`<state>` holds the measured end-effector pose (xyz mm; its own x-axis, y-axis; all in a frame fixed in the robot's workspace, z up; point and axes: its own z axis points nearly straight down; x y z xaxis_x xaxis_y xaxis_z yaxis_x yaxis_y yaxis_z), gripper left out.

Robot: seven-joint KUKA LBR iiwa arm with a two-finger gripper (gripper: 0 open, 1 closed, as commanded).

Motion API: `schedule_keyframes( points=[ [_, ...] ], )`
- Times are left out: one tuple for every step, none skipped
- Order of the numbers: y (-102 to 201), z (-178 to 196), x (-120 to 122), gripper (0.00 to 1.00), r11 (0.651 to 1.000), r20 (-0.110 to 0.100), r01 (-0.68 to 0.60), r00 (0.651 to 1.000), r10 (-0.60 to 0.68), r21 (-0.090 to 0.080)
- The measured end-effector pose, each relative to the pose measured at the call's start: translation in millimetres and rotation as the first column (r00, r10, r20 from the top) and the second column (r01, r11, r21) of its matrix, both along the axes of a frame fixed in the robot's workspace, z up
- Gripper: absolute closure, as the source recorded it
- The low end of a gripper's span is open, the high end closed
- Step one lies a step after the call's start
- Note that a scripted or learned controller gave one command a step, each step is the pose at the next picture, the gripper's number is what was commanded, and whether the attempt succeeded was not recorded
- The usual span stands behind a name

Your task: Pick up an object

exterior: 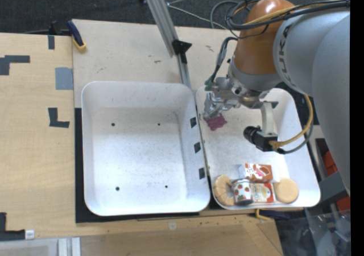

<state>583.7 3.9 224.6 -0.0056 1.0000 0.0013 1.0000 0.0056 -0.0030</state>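
A small magenta object (pixel 216 122) lies near the back left of the right bin (pixel 304 152), close to the wall shared by both bins. My gripper (pixel 214 108) hangs right above it, its tip at the object's top edge, and I cannot make out whether they touch. At the front of the right bin lie a red-and-white packet (pixel 259 172), a red-and-white printed carton (pixel 251 192) and two round tan pieces (pixel 223 190) (pixel 286 190).
The left bin (pixel 91 135) stands beside the right one. A black cylinder with a yellow cable (pixel 257 137) hangs over the middle of the right bin. A metal post (pixel 165 21) slants over the back of the bench. The arm's grey body covers the right bin's far right.
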Motion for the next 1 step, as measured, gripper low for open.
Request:
schedule_keyframes(
  points=[
    [56.7, -8.2, -6.2, 1.00, 1.000, 0.000, -0.001, 1.000, 0.001, 0.000]
  ],
)
